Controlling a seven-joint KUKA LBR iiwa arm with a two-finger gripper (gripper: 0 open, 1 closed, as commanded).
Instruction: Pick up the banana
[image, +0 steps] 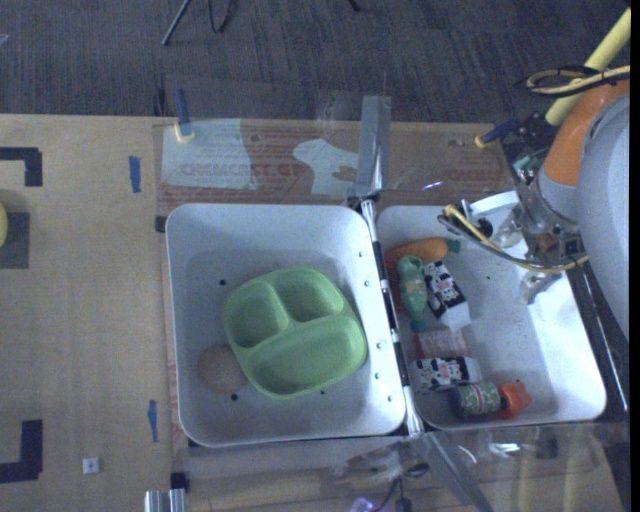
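Yellow rounded sliver, maybe the banana (2, 225), cropped at bench's (80, 300) left edge

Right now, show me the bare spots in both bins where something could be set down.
Right bin: bare floor on its right half, below the gripper; its left strip is crowded with packets and a carrot. Left bin: bare along the top, above the green tray, and below it beside the brown ball.

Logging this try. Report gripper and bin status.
Gripper over right bin, apart from the clutter. Banana: cannot tell among items by left wall. Carrot, cartons bunched there.
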